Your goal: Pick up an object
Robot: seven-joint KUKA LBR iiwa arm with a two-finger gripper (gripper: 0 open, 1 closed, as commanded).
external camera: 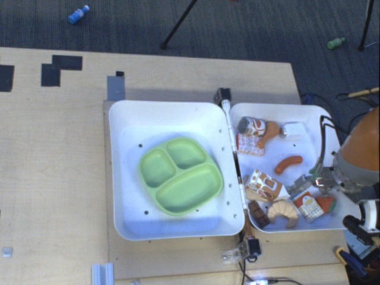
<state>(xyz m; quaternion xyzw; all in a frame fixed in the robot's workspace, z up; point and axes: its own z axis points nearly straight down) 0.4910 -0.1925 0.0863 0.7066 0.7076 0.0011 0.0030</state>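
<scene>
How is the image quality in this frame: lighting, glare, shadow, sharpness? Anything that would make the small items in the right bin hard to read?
Camera view: even, soft lighting; a bluish shadow lies along the near wall of the left bin, under the green divided plate. No harsh glare, though the white plastic is bright. The overall image is soft, so the printed packets in the right bin are unreadable, and the gripper blurs into the clutter.

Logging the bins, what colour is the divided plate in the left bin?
Light green, clearest in the camera view.

wooden bench (53,159), 2 white bins: left bin (119,159), right bin (309,113)
</scene>
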